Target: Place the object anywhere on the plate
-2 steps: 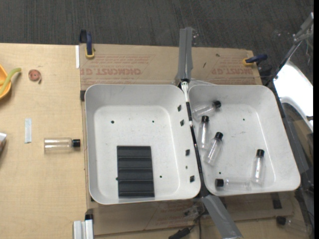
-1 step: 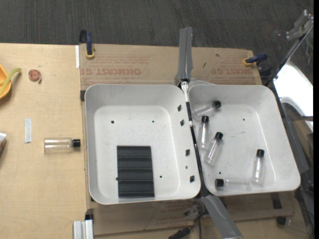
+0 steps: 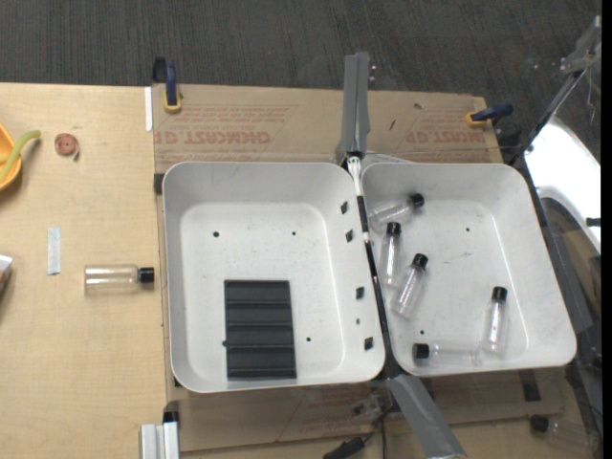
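Wood bench [image 3: 76, 352], with a cardboard sheet [image 3: 430, 127] laid under the bins. The red print on the card runs upside down along its far edge; it looks like "CHEMCAST GP", though the rest is too faint to read. There are two white bins side by side, rims touching at the centre: the left bin [image 3: 172, 256] and the right bin [image 3: 535, 247]. A grey bar [image 3: 356, 103] runs from the far side to the seam between them. The black ribbed plate [image 3: 258, 330] lies flat in the left bin, at its near side, with nothing on it. The task objects all sit in the right bin: five clear vials with black caps. One vial [image 3: 397, 208] is at the far left corner, and a second [image 3: 391, 251] is just below it along the left wall. A third [image 3: 411, 283] lies tilted beside that, a fourth [image 3: 495, 316] is apart at the right, and a fifth [image 3: 445, 354] is lying against the near wall. None of their labels are legible. On the bare bench at left, a clear bottle [image 3: 118, 275] lies on its side with its black cap toward the bins. Two blue clamps [image 3: 163, 79] [image 3: 488, 115] pin the card's far corners. At the far left there is a yellow item [image 3: 10, 156] cut by the edge, a small reddish disc [image 3: 65, 143] and a pale strip [image 3: 54, 251].
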